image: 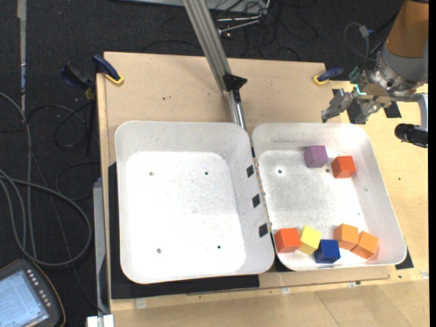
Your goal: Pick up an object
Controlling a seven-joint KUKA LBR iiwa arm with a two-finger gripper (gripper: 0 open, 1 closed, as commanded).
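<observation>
Just one fixed cam up high, looking down at a slant over the counter (pixel 204 80), both white bins (pixel 136 142) fully in frame.

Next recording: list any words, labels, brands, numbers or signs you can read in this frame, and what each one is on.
No text in this frame can be read.
Handheld screen at the bottom left corner: lit, with faint lines on it, too small and blurred to read.
Blocks in the right bin, such as the purple block and the blue block: plain faces, no markings.
Arm with the orange band: no label legible.
</observation>
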